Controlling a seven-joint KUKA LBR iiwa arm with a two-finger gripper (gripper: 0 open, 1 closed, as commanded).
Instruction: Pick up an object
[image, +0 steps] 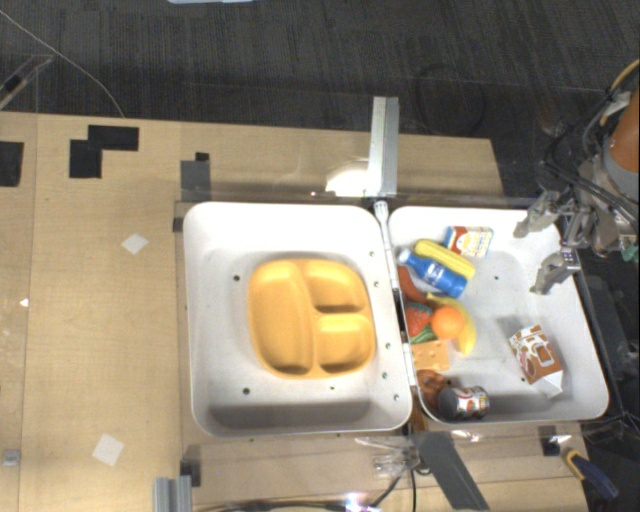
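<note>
Hovering over right bin (592, 395) far-right rim, gripper (560, 245) spread, grasping nothing. We judge small carton (536, 356) nearest target: lies nearer camera, slightly left of fingers, long axis diagonal. Other items cluster well left, against divider.

Pale wooden bench (90, 330) with black patches (100, 148), dark carpeted floor (250, 50) beyond it.
</note>
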